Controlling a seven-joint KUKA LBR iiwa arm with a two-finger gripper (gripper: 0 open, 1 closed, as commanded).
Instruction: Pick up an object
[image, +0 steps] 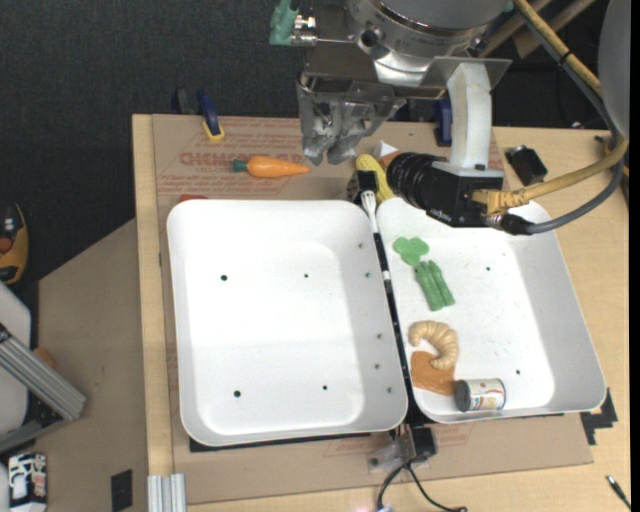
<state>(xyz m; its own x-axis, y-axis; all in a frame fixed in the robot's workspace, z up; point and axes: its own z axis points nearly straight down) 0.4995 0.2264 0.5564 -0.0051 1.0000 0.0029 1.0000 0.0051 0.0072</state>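
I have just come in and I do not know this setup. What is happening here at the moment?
A robot arm reaches in over the far edge of the two white bins, its gripper raised above the bench near a toy carrot that lies outside them. Nothing shows between its fingers. In the right bin lie a green toy, a croissant-like piece and a small can. Nothing has been picked up yet.

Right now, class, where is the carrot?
The carrot lies outside the bins on the brown board, just behind the left bin's back edge, left of the tool.
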